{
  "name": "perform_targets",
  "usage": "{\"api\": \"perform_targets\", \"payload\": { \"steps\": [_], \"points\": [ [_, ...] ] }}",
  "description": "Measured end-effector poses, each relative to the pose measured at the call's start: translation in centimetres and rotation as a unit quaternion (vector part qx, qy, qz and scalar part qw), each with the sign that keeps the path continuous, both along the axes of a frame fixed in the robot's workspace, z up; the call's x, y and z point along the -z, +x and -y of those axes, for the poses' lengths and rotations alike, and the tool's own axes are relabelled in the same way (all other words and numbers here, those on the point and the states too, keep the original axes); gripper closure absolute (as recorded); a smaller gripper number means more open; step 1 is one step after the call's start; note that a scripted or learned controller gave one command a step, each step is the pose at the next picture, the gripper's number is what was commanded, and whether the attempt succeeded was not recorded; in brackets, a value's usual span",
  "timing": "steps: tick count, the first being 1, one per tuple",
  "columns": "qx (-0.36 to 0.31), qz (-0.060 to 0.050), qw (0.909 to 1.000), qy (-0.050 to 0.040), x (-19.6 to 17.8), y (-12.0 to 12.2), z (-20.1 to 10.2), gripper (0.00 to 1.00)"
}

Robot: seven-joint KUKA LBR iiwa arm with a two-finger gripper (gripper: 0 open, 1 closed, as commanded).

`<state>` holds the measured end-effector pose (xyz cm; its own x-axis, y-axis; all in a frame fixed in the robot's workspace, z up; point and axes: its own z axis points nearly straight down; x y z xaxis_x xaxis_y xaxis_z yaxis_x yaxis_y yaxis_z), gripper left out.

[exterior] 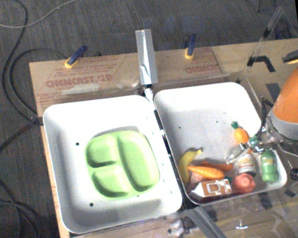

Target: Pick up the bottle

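Fingers (250, 145), state unclear, hover over the smooth green bottle (268, 166).

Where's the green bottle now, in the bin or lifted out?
In the bin. The green bottle lies in the right bin's near right corner, beside the other items, with the gripper close above it. Grasp: cannot tell.
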<state>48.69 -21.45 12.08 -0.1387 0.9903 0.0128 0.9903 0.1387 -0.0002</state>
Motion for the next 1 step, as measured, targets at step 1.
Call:
{"api": "perform_targets", "payload": {
  "steps": [1],
  "points": [
    [0.0, 0.0, 1.0, 0.0, 0.0, 0.0, 0.0, 0.0]
  ]
}}
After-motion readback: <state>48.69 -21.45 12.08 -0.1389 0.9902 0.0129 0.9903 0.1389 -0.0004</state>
